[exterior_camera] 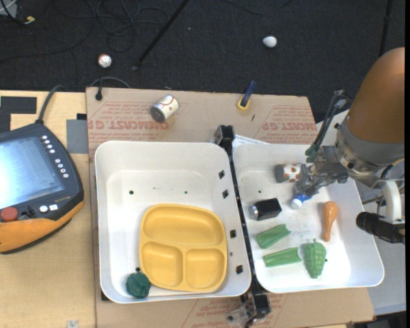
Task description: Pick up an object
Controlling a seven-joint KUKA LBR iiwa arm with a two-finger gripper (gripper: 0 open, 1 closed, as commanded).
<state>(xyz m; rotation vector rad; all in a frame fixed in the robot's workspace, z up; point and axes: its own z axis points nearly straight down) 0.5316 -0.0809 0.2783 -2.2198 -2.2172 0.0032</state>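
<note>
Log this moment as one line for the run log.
task: pick up an object | gripper: low in right bin, near blue-capped item | grasp: not visible | left bin: yellow tray, green lump

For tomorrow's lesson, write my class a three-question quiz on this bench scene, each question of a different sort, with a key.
1. True or false: the yellow divided tray lies in the left bin.
2. Which thing lies nearest the gripper?
A. the dark green lump
B. the small blue and white piece
C. the can on the cardboard
3. Fill in: the orange drumstick-shaped toy lies in the ____ bin.

Key
1. True.
2. B; it lies just below the gripper in the view.
3. Right.
</note>
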